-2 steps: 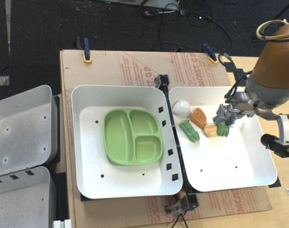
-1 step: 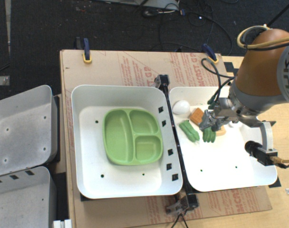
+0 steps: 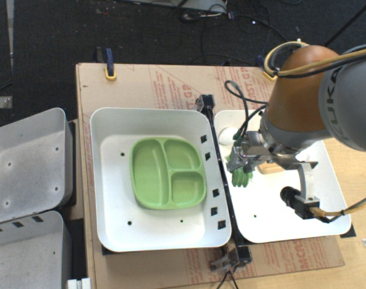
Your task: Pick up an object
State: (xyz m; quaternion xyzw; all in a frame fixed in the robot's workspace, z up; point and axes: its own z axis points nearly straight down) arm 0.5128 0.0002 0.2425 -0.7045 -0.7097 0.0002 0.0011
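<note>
Cardboard-topped bench (image 3: 147,77), two white bins (image 3: 105,161) side by side

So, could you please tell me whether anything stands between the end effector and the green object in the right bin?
Nothing visible does. The end effector sits directly over the green object near the right bin's left wall.

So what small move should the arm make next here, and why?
Probably a short, slow lift to test the grasp. The claw sits low in the right bin with a green object at its tip; whether that object is actually gripped is unclear, so rising slightly would show it.
</note>
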